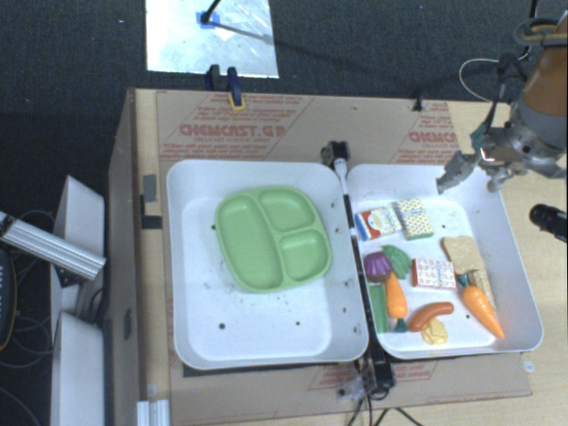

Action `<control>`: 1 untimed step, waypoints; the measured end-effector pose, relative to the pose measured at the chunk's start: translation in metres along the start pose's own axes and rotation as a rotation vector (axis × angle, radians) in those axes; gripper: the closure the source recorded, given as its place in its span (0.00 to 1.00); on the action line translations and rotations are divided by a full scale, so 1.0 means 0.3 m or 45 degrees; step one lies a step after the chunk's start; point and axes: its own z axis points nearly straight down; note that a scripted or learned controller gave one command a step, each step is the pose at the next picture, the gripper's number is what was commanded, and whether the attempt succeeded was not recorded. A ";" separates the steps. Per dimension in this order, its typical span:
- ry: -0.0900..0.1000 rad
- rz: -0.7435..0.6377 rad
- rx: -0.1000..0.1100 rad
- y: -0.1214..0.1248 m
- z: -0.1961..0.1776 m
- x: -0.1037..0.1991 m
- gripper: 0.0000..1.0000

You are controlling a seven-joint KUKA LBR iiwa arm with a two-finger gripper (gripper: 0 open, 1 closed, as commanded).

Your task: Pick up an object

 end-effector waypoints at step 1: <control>0.001 0.003 0.005 -0.018 0.443 0.001 0.00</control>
